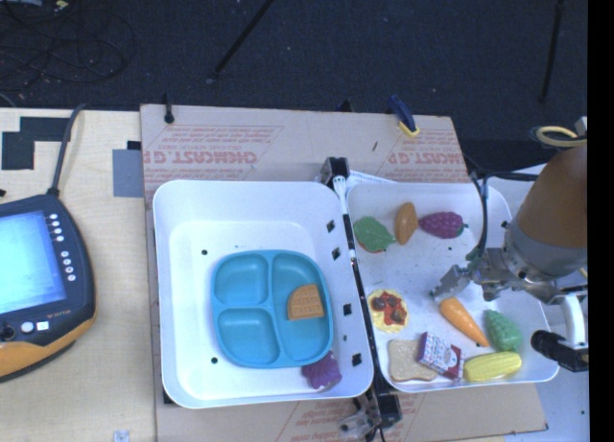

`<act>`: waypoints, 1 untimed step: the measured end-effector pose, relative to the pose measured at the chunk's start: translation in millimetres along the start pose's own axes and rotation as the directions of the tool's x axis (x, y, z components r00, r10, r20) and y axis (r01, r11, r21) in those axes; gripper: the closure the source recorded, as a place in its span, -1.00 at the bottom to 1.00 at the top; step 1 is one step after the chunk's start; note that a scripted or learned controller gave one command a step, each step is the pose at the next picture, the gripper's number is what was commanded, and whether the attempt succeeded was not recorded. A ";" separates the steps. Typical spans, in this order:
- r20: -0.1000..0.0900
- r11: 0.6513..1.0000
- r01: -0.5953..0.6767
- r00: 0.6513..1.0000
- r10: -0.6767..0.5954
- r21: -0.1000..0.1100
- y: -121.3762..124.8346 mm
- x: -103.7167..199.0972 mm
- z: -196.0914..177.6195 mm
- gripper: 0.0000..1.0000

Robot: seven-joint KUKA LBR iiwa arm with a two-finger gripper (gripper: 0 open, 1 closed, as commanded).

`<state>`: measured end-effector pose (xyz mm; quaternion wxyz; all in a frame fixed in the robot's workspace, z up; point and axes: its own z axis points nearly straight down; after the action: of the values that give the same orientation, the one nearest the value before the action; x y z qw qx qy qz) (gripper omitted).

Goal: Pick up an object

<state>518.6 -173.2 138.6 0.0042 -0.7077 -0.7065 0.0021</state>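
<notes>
- Objects for picking lie mostly in the right white bin (499, 202), ten toy foods over both bins, one of each: none is held yet, and the orange plastic carrot (462, 320) looks the likeliest target, at about five o'clock in that bin and just below the gripper.
- Left white bin (177, 239) holds one blue plastic divided plate (259, 320) with three compartments; its right compartment carries a brown bread-shaped toy (306, 303).
- Grey arm's two-finger gripper (459, 282) hangs low at three o'clock of the right bin, reaching in from the right; whether its jaws are apart or together I cannot tell.
- Toast slice (410, 361) with a red-and-white packet (438, 354) resting on it lies at six o'clock.
- Yellow corn cob (491, 366) and green vegetable (504, 330) lie near four o'clock.
- Green leaf (373, 234), orange oval (406, 222) and purple grape bunch (441, 224) line twelve o'clock.
- Small pizza-like disc (388, 308) sits at eight o'clock.
- Purple lump (321, 371) rests at five o'clock in the left bin, against the plate.
</notes>
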 end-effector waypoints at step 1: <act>0.000 1.000 -0.001 1.000 0.001 -0.009 -17.3 -4.8 52.3 -1.00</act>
<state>500.8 -177.8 86.5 0.0009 -0.7080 -0.7062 -0.0010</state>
